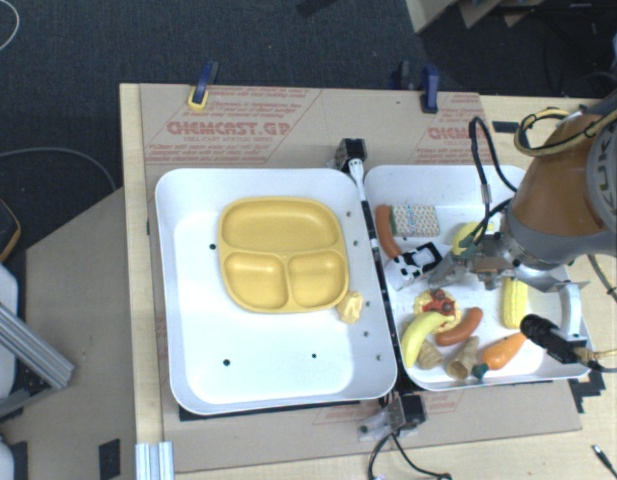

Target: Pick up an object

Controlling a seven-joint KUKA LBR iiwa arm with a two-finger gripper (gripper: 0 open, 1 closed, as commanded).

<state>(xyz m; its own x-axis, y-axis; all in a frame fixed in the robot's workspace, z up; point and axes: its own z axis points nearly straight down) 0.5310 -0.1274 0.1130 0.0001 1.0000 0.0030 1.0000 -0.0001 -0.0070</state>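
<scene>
The right bin holds several toy foods. My gripper hangs low over the middle of this bin, with the orange-banded wrist behind it to the right. Just left of it lies a black-and-white piece, and below it a small pizza-like piece. A yellow-green item shows just above the gripper. Around these lie a red sausage, a speckled pale block, a banana, a second sausage, corn, a carrot and a tan nut-like piece.
The left bin bears a yellow three-compartment plate. A small pale yellow piece lies by the bin's right wall. The divider between the bins runs just left of the red sausage. The arm covers the right bin's far right side.
</scene>
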